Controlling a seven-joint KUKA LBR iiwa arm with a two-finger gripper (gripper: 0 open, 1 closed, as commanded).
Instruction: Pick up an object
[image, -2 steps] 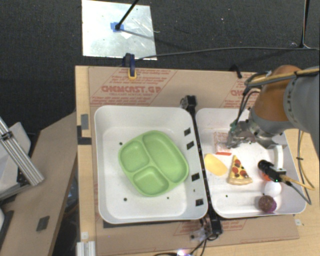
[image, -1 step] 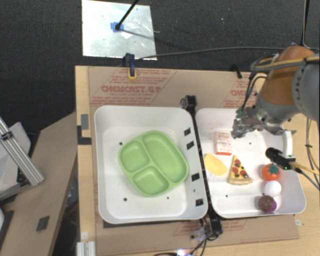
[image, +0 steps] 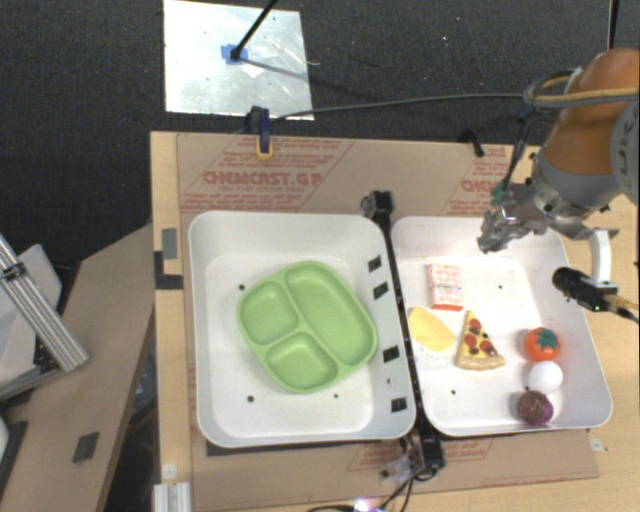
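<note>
White plastic forms both shallow bins, which are set side by side on a brown board printed with red lettering. In the right bin (image: 590, 395) six small items are scattered. A rectangular packet (image: 444, 285), white with red print, is seen towards 11 o'clock of the bin's middle. Just below it, a flat yellow rounded piece (image: 431, 328) lies touching a pizza-slice toy (image: 477, 343), a wedge with a tan crust and red and dark toppings. Towards 4 o'clock, three rounded items are lined up close together along the bin's right side: an orange-red tomato-like ball (image: 542, 343) with a green top, a smooth white ball (image: 546, 376) below it, and a dark purple, rough-looking ball (image: 534, 406) lowest.

In the left bin (image: 215, 300) a pale green tray (image: 305, 325) is placed, smooth, with rounded corners, divided into three compartments and turned at a slant.

At about 1 o'clock of the right bin, the grey metal gripper (image: 492, 236) is seen over the far edge, near the packet but apart from it. Whether its fingers are spread or closed cannot be told, and nothing is seen between them. Above it the arm's orange band (image: 590, 110) is visible.
</note>
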